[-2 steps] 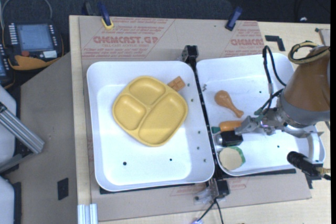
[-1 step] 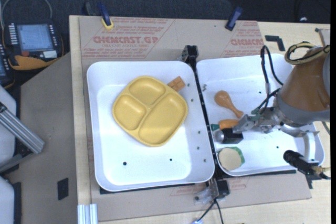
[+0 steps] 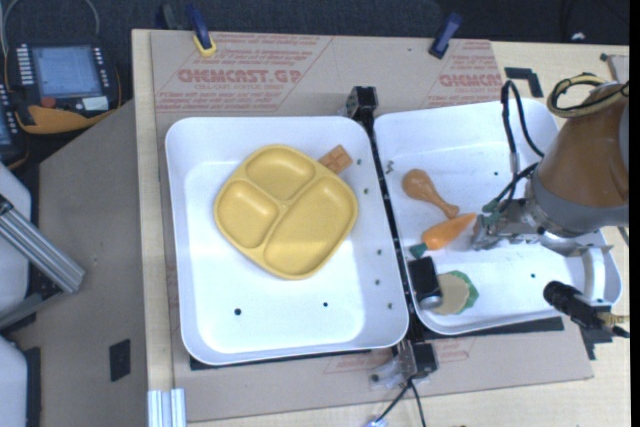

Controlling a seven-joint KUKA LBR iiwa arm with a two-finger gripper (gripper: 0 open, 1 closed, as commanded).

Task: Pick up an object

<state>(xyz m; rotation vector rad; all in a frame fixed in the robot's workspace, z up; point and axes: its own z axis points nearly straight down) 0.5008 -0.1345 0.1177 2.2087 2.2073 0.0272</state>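
Judging the gripper [image 3: 487,233] hovering at the carrot's [image 3: 447,232] three o'clock, we cannot tell its opening; it may nudge the carrot away.

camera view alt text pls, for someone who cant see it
A grey robot arm with an orange band reaches in from the right, its gripper low in the right bin beside an orange carrot-like toy. That bin also holds a tan drumstick-shaped toy and a round pale object. The left bin holds a yellow divided plate.
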